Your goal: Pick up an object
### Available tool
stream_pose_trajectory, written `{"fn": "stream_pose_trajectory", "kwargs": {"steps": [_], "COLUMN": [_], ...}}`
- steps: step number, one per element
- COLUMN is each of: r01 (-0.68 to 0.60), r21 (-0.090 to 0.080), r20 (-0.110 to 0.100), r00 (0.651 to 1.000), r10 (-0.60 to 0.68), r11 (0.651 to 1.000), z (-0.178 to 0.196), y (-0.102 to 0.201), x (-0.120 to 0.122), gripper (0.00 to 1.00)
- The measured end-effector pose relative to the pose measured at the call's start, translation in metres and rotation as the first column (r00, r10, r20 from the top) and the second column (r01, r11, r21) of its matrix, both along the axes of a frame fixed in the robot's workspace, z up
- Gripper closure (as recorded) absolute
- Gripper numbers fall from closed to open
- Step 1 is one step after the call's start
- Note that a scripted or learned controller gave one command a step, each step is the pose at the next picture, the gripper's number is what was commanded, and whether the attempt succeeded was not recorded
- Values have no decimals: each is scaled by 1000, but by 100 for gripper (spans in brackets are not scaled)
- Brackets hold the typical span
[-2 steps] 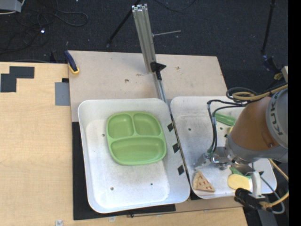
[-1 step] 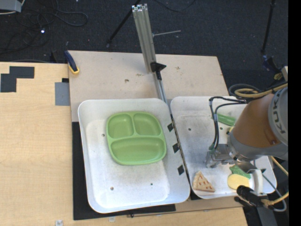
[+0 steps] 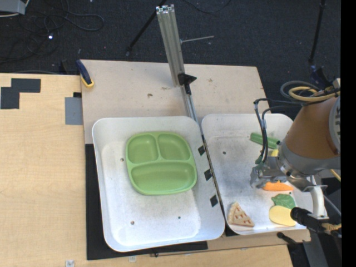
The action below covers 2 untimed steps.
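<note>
While end effector (image 3: 266, 178) state unclear, carrot (image 3: 277, 186) lies crosswise, long axis left-right.

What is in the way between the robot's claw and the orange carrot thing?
Nothing visible is. The gripper is low in the right bin, right beside the orange piece, which lies at its lower right. The green piece, yellow piece and waffle wedge lie nearer the front, off to the side.

The plate (image 3: 161, 163) was light green and both bins (image 3: 111, 216) white. A carrot (image 3: 278, 186) was orange; the worktop (image 3: 39, 171) pale wood.
</note>
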<state>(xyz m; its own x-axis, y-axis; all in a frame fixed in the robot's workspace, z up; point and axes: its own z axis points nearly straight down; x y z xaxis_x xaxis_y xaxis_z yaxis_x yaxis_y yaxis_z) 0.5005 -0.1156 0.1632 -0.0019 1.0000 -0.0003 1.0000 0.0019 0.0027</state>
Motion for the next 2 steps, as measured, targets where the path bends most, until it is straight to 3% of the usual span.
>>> {"fn": "stream_pose_trajectory", "kwargs": {"steps": [1, 2], "r01": [0, -3], "r21": [0, 2], "r20": [0, -4], "r00": [1000, 1000], "r10": [0, 3], "r11": [1000, 1000], "z": [53, 64], "y": [-1, 50], "x": [1, 20], "gripper": [100, 100]}}
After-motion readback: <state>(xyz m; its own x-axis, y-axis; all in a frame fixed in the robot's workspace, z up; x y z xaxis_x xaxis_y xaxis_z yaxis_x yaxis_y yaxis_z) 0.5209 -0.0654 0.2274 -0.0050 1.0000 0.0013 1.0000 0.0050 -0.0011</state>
